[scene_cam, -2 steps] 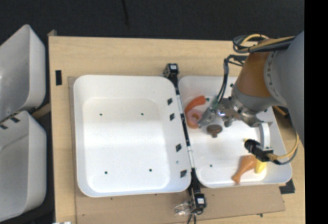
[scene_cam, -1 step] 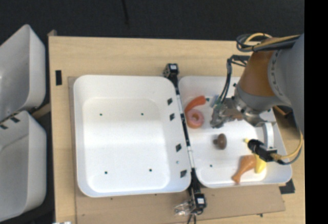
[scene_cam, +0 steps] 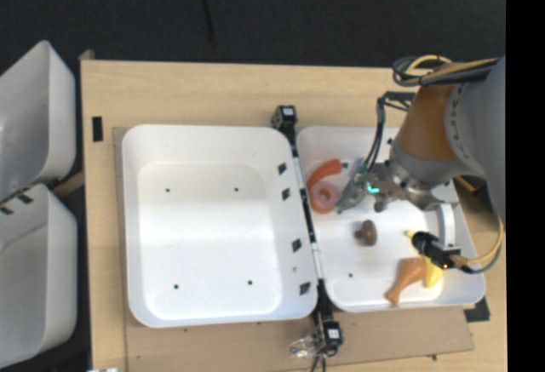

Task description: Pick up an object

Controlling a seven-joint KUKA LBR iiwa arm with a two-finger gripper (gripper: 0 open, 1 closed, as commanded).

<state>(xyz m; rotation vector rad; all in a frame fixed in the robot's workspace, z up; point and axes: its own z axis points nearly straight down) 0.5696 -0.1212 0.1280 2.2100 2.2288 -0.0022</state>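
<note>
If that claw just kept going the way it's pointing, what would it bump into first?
Probably the orange ring. The claw points left and down in the right bin, with the ring just ahead of its tip. Depth is hard to judge from above, so it might meet the bin floor first.

Bins (scene_cam: 204,140): white. Bench (scene_cam: 213,89): pale wood. Ring (scene_cam: 323,194): orange-pink. Lump (scene_cam: 366,231): brown. Toy (scene_cam: 409,278): orange and yellow. Arm (scene_cam: 443,123): grey, orange band.
</note>
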